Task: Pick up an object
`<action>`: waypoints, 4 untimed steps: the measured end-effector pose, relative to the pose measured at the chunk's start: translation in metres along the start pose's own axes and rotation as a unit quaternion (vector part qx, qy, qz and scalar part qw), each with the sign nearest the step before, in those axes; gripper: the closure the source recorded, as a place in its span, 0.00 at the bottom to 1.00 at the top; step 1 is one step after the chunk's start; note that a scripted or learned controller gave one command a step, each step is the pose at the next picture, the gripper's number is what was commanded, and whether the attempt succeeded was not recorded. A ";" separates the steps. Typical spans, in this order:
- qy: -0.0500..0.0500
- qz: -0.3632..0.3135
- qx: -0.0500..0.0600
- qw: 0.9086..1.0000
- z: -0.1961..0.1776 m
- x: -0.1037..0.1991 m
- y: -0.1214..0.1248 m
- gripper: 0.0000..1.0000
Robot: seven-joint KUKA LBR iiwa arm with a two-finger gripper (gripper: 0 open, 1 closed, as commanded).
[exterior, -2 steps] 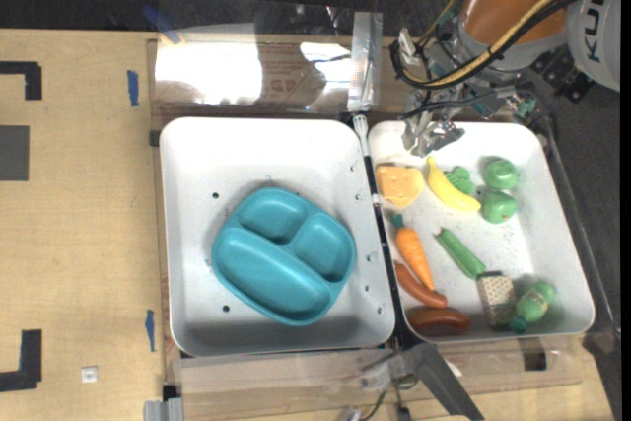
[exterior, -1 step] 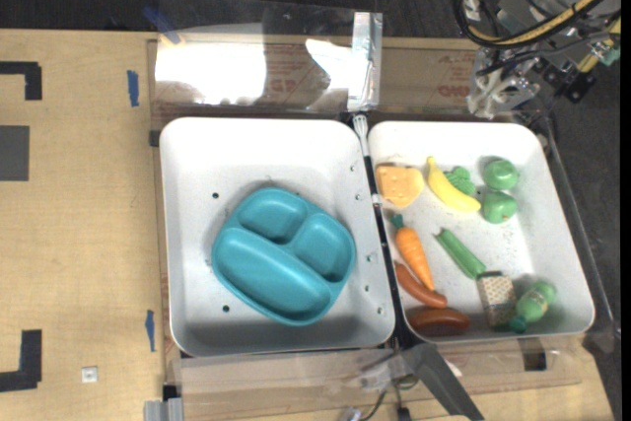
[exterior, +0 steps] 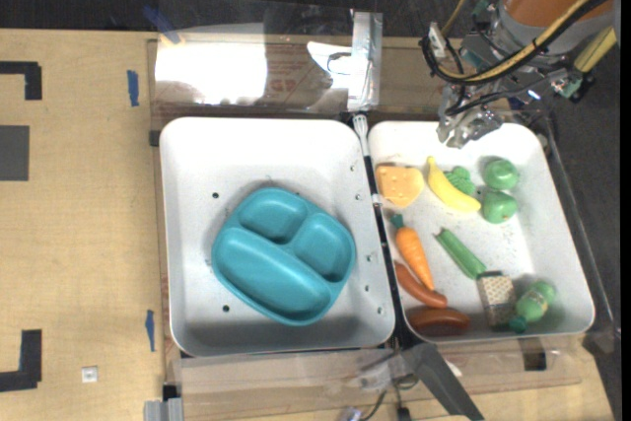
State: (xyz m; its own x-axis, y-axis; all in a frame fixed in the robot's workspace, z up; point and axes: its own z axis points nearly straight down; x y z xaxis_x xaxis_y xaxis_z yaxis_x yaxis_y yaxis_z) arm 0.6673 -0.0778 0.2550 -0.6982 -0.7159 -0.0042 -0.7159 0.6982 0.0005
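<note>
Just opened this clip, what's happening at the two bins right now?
The arm's gripper hovers over the far edge of the right bin, above its far rim and not on any item. That bin holds toy food: a banana, two green pieces, a carrot, an orange slice and more along the near side. The left bin holds a teal divided plate. Nothing looks picked up so far.

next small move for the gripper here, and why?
Probably a short move toward the camera view's bottom, then descend over the banana. The gripper sits at the far rim of the right bin, above the toy food and touching nothing. The banana is the closest piece just below it, with the two green pieces beside it, so aim at its middle.
</note>
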 end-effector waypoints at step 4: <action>-0.003 -0.228 0.005 0.974 -0.090 -0.052 0.049 1.00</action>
State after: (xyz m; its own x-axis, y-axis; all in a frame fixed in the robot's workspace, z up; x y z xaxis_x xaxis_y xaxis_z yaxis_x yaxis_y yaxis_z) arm 0.6683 -0.0061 0.3450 -0.3078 -0.9514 -0.0074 -0.9514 0.3078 -0.0126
